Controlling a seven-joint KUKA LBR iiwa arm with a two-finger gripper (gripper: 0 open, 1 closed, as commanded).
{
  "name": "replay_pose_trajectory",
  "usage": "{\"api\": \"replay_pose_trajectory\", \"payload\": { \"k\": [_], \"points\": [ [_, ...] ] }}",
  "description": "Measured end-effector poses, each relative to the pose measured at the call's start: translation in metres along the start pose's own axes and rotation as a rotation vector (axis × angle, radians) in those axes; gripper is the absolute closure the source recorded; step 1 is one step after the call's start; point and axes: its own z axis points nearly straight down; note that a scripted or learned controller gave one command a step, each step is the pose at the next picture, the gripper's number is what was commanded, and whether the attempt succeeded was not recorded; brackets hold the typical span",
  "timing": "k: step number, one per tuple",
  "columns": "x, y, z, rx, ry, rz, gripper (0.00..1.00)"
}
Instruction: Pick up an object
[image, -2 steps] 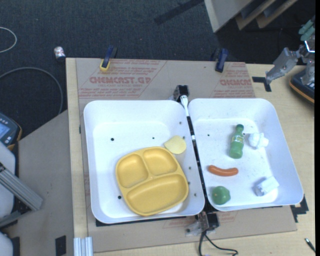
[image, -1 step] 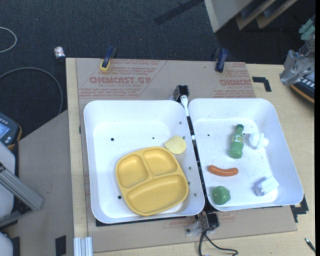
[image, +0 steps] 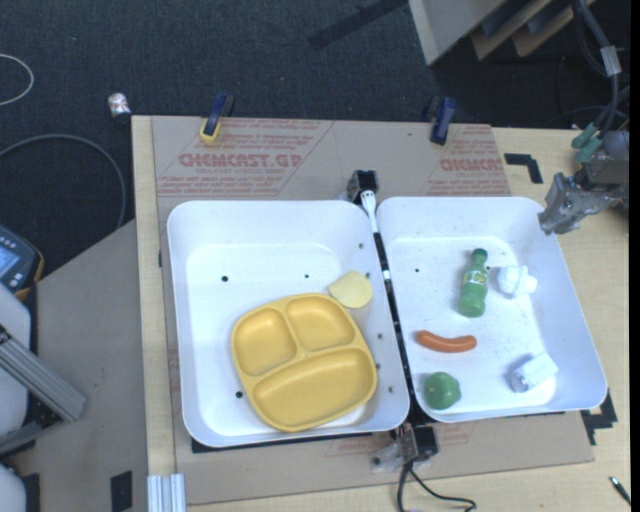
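The yellow tray (image: 303, 358) with 3 compartments lies in the left bin (image: 190, 300), tilted, a pale yellow chip (image: 351, 290) at its upper right corner. In the right bin (image: 570, 300), a green bottle (image: 473, 283) with a yellow label lies with its cap up-frame, long axis near vertical. Below it, an orange sausage (image: 446, 342) lies crosswise, with a green pepper (image: 441, 390) near the front rim. The gripper (image: 565, 212) hangs over the bin's upper right edge; whether it is open or closed I cannot tell.

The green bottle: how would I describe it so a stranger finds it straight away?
Look in the right-hand white bin, upper middle. The green bottle stands beside a white object and above an orange sausage. Unlike the round green item, it is tall with a label.
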Motion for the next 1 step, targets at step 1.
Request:
{"api": "replay_pose_trajectory", "payload": {
  "k": [1],
  "points": [
    [0.0192, -0.0242, 0.0374, -0.001, 0.0, -0.003, 1.0]
  ]
}}
